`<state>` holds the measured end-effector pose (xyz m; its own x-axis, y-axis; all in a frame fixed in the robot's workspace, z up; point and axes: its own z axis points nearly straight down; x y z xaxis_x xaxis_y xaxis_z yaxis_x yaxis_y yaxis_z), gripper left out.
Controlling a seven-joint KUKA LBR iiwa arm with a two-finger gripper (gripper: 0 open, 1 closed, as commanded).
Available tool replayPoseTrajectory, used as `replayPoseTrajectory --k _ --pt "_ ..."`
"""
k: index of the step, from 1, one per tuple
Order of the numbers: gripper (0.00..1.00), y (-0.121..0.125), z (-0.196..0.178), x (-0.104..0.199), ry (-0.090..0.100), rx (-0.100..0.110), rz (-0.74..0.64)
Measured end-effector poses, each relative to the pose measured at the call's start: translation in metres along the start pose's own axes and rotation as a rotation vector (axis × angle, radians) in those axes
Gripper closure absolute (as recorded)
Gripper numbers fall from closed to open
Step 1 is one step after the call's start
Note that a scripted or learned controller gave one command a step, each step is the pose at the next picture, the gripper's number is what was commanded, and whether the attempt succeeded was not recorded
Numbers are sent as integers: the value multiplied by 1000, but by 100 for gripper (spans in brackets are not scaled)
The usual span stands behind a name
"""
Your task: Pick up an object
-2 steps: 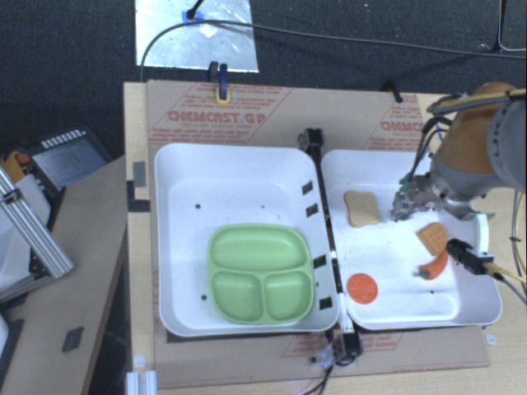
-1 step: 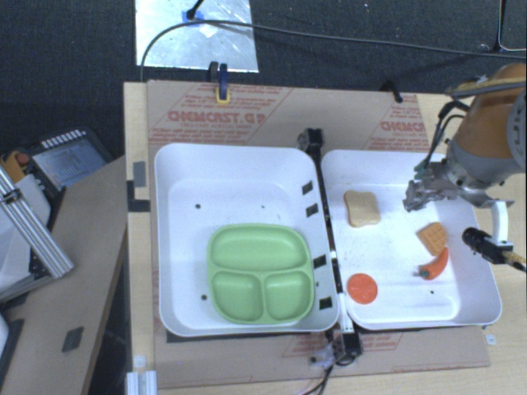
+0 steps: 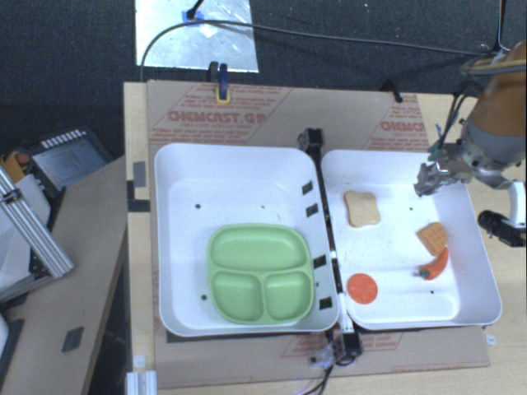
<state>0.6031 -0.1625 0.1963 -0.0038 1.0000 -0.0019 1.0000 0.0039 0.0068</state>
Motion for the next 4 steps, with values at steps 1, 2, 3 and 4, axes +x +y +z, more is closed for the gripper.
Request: replayPoseTrajectory --k 1,2,3,4 --pt "100 2 -48 0 1 2 -1" --pt "100 7 -55 51 2 4 -4" --pt "100 14 -42 108 3 5 -6" --pt "100 17 -48 160 4 5 -6"
